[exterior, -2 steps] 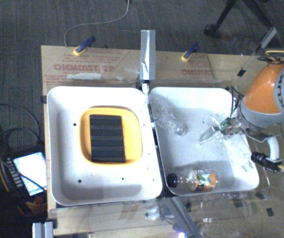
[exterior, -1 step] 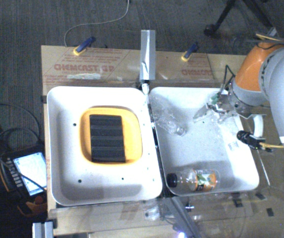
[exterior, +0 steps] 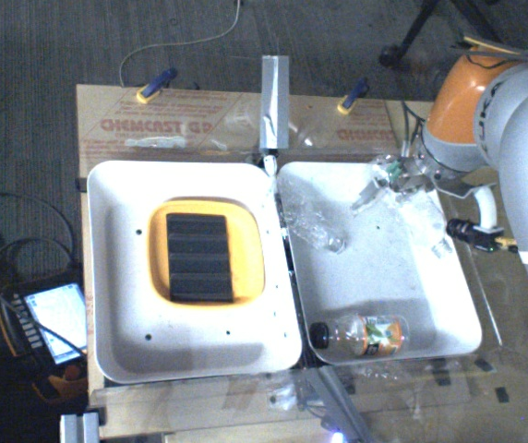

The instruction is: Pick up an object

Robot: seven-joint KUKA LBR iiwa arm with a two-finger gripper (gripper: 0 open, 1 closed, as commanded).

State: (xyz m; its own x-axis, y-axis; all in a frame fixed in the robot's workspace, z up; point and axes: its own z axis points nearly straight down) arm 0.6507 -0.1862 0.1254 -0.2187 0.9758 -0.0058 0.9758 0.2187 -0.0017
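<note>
Even, fairly bright overhead light falls on the bench. The white bins (exterior: pixel 107 247) look near overexposed and lose surface detail. Soft, short shadows lie under the bin rims. Clear plastic (exterior: pixel 315 229) in the right bin gives small glints. The arm (exterior: pixel 513 109) at the right edge looks soft and slightly blurred. The dark floor shows grain.
</note>
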